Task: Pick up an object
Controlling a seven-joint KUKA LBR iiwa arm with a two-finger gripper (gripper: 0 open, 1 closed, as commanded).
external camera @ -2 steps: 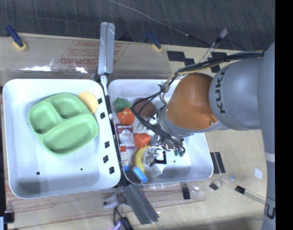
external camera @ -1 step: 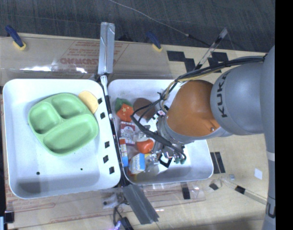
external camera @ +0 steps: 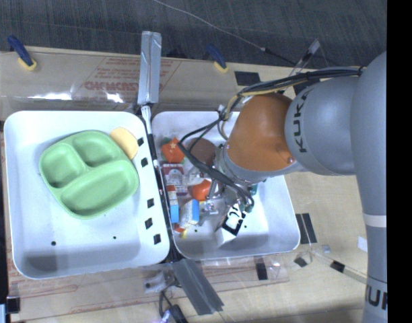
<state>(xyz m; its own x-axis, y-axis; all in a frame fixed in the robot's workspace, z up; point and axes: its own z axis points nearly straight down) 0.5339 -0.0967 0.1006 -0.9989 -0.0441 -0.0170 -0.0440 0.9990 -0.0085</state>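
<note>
Camera view: I am looking down on both bins, with the arm [external camera: 327,126] reaching in from the right.
Arm: its orange band [external camera: 260,136] hangs over the right bin [external camera: 277,214] and hides part of that bin's floor.
Gripper [external camera: 226,200]: low over the clutter in the right bin; I cannot tell whether it is wide, narrow or holding anything (the wrist blocks my sight).
Things to pick: they are crowded along the right bin's left side. A red round item [external camera: 171,151] is at the top, a brown item [external camera: 202,150] beside it, and a printed packet [external camera: 174,177] below.
Nearest the gripper: an orange-red item [external camera: 200,190] just left of it and a black-and-white item [external camera: 233,222] just below.
Lower left corner: a small blue item [external camera: 174,212].
Left bin [external camera: 31,227]: a green divided plate [external camera: 91,173], with a yellow item [external camera: 125,140] touching its upper right rim.
</note>
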